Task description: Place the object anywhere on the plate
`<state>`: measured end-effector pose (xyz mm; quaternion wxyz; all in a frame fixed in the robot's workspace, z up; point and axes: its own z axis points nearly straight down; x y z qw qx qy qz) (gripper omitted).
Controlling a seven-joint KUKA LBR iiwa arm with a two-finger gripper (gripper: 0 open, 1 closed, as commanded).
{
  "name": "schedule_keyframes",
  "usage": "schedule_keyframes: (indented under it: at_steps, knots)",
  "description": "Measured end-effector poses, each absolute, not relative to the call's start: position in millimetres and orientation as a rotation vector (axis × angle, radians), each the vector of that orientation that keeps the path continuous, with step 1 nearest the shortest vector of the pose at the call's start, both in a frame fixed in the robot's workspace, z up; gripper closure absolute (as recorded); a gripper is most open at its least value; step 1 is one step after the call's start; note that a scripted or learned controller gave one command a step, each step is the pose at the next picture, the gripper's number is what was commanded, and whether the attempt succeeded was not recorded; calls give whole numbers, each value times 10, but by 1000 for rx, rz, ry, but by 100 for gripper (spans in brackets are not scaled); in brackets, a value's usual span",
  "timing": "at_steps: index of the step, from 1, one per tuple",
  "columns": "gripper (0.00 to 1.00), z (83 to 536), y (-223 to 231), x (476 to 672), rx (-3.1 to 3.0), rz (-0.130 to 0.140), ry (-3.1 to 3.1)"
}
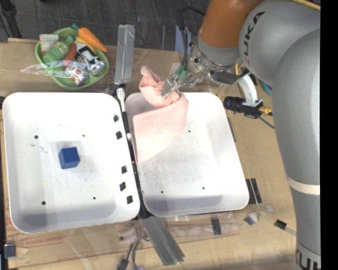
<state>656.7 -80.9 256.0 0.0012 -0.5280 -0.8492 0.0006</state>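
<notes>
At the upper left of the frame you see a green bowl [72, 58] of toy food and small items on the tabletop [259, 151]. Below it, the left bin [22, 167] holds a blue cube [69, 157] left of its centre. Move right and the right bin [214, 167] carries a pink cloth [160, 120] draped over its upper left part, one end bunched up above the rim. The pincer [174, 86] grips that bunched end, its fingers closed on the fabric at upper centre.

Even overhead light, white bins [22, 111] bright, soft shadows inside their near walls, slightly soft focus.
</notes>
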Motion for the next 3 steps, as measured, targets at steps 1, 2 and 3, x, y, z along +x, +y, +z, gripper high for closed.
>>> schedule_keyframes:
  at_steps: [1, 2, 3]
  knots:
    - [100, 2310, -781, 6569, -1647, 4, -2672]
    - [100, 2214, -315, 6319, -1072, 4, -2949]
    - [100, 2136, 111, 6062, -458, 2, -3104]
